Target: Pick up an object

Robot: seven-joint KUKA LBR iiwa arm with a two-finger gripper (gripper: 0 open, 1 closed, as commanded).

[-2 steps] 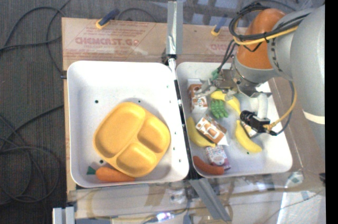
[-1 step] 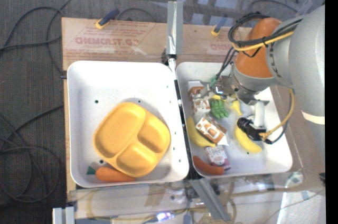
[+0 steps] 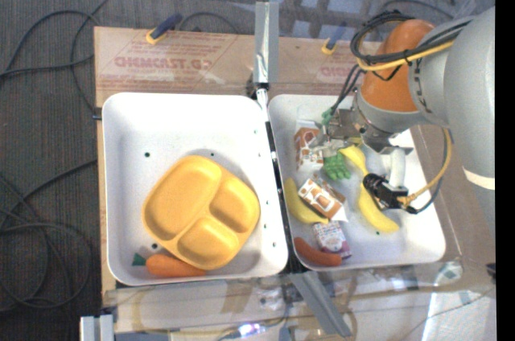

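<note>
Camera view: I see the arm [image 3: 451,66] reaching in from the right over the right bin [image 3: 426,247], with the gripper [image 3: 336,140] low among the objects at that bin's rear. I cannot tell its state from here.

Just beside the gripper lies a green leafy toy [image 3: 336,165], small and bumpy. Counted in the right bin: two yellow bananas [image 3: 375,212], one either side of the middle; two small printed packets [image 3: 320,198]; one further printed packet [image 3: 331,236] near the front; one red sausage-shaped toy [image 3: 317,252] against the front wall.

The left bin [image 3: 129,122] holds one yellow compartment tray [image 3: 202,210], inverted, and one orange carrot [image 3: 170,265] touching its front edge.
</note>
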